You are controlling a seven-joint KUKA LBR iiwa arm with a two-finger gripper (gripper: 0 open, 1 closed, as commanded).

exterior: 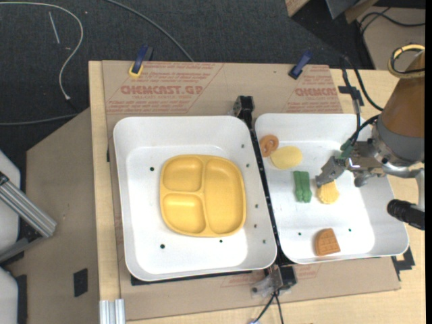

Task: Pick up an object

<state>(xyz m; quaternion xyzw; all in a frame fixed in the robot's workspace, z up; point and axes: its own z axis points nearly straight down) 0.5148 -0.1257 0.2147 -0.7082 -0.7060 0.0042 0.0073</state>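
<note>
Even, diffuse overhead light fills the scene, bright enough that the two white bins (196, 130) look nearly blown out, with faint grey shading along their inner walls. Shadows are soft and short, the clearest a thin dark rim under the yellow divided plate (202, 194) and beneath the bins' lower edges. The picture is coarse and slightly soft, the dark carpet (202, 19) grainy.

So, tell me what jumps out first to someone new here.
The yellow tray, split into three compartments, sits in the middle of the left bin. On the right, the arm's gripper hovers over the right bin, close above a small yellow piece, with a green block just beside it.
</note>
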